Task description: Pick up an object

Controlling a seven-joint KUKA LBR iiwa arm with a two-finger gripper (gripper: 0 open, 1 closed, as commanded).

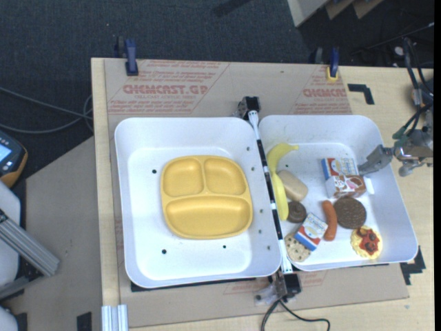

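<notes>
- You see the gripper at the right bin's right edge, over the rim; whether its fingers are apart or together you cannot tell.
- Your banana lies along that bin's left wall, long axis running near to far, its curved far tip hooking right.
- The sausage lies mid-bin, also lengthwise near to far.
- The yellow divided plate sits in the left bin.

Right bin: toy food is crowding its 9-to-6 o'clock part, banana lying along the 9 o'clock wall; floor at 12 is staying open. Left bin: yellow plate is sitting center, bare floor ringing it.
</notes>
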